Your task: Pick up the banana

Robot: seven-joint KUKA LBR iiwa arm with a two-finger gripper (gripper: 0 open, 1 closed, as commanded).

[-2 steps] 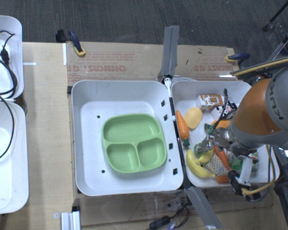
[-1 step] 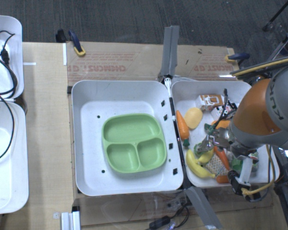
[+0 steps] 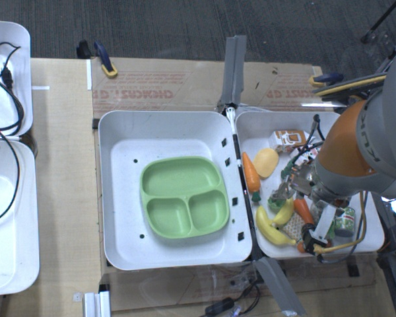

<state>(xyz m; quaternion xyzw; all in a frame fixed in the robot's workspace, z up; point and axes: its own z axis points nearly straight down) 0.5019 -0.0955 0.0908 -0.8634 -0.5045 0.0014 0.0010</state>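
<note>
The yellow banana (image 3: 270, 230) lies curved in the right bin (image 3: 376, 240), near its front left corner. A second yellow banana-like piece (image 3: 284, 212) rests just above it. My gripper (image 3: 282, 193) hangs low over the bin, right behind that upper yellow piece and close to the banana's far end. The arm's orange band (image 3: 343, 144) and grey wrist cover the middle of the bin and hide what lies beneath. Nothing is visibly lifted.
An orange carrot (image 3: 251, 172) lies along the right bin's left wall, with a pale yellow round fruit (image 3: 266, 162) and a small orange-and-white box (image 3: 289, 138) behind it. A green can (image 3: 344, 222) sits at the front right. The left bin (image 3: 119, 197) holds a green divided tray (image 3: 183, 195).
</note>
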